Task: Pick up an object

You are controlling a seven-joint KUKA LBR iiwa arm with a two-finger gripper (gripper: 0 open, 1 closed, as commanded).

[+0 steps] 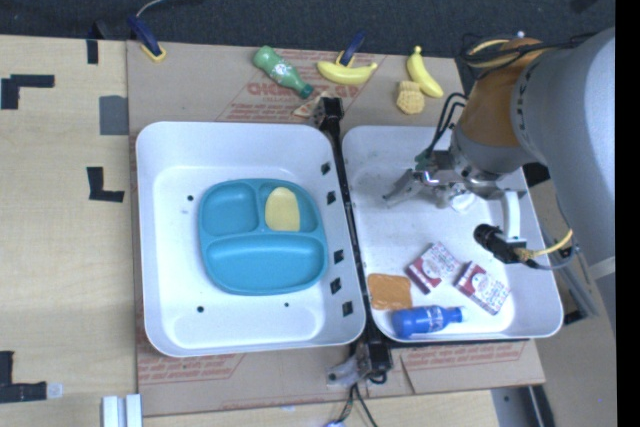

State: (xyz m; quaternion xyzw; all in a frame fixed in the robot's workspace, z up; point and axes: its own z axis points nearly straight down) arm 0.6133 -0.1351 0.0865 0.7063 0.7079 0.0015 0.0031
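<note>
Along the near edge of the right bin (pixel 540 315), a blue bottle (pixel 426 320) is lying on its side, and an orange cracker (pixel 390 291) is resting just beside it at the near left corner. Two small red-and-white packets (pixel 434 267) (pixel 483 287) are lying side by side slightly farther in, toward the near right corner. No object is sitting between the fingers.

In the left bin (pixel 170 315), a blue divided plate (pixel 262 237) is occupying the middle, and a yellow piece of food (pixel 283 209) is sitting in its far right compartment.

Toward the far half of the right bin, the gripper (pixel 418 183) is hanging low over the floor with its fingers spread apart, grasping nothing. The grey arm (pixel 590 125) with its orange band (pixel 497 105) is reaching in over the bin's right edge.

Beyond the bins, on the cardboard sheet (pixel 200 85), a green bottle (pixel 281 71), two bananas (pixel 346 71) (pixel 423 75) and a small yellow block (pixel 408 98) are lying along the far edge.
</note>
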